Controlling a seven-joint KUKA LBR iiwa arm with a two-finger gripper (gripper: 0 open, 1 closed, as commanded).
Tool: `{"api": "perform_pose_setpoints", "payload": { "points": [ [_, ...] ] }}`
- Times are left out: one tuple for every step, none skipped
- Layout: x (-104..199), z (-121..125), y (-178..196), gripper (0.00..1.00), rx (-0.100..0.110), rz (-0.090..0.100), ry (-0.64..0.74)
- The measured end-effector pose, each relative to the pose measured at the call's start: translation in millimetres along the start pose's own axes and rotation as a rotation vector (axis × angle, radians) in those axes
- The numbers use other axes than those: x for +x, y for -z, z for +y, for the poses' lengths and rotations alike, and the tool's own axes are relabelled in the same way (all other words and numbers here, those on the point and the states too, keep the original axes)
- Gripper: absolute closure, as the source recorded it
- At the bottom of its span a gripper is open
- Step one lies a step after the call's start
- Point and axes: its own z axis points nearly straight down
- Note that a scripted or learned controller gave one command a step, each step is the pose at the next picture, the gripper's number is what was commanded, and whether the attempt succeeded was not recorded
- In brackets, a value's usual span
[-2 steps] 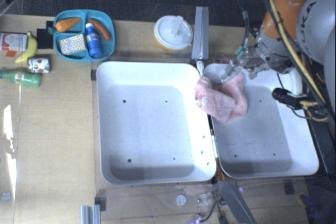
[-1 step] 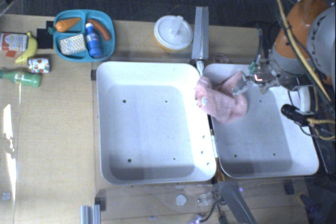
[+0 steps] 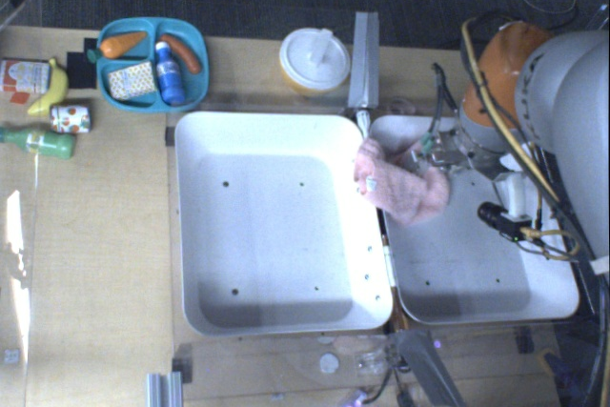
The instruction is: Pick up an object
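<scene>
Gripper (image 3: 431, 153): at the upper left of the right bin (image 3: 496, 295), below the grey arm (image 3: 562, 110) with its orange band, cables looped beside it; whether it is closed on anything cannot be told, the tip being lost among cables and cloth. Pink cloth (image 3: 400, 186): the task's thing as judged, a soft crumpled towel-like piece, touching or just beside the gripper tip on its right edge, draped across the divide between the bins, with most of it in the right bin and its left corner lying over the rim of the left bin (image 3: 276, 224). Handling note: cloth will fold and slip, so a grasp is best taken on a raised bunched fold near the middle, not the thin edge; lift straight up and slowly so the part hanging over the rim clears without snagging; confirm the cloth rises with the tip before travelling. Risk: pinching only a loose corner, which may pull free. Bench (image 3: 95, 253), beyond the bins: blue divided tray (image 3: 195, 48) with toy food, at upper left; white lidded container (image 3: 315, 59) near the top centre; yellow banana (image 3: 52, 89), small can (image 3: 70, 118) and green bottle (image 3: 38, 142) at the far left, all well apart from the gripper.
</scene>
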Motion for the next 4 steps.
{"api": "perform_pose_setpoints", "payload": {
  "points": [
    [1, 2, 12, 1.0, -0.006, -0.001, 0.003],
    [1, 3, 12, 0.0, -0.006, -0.001, 0.002],
    [-5, 10, -1, 0.0, 0.003, 0.001, 0.042],
    [-4, 13, 12, 1.0, -0.005, -0.001, 0.046]
  ]
}}
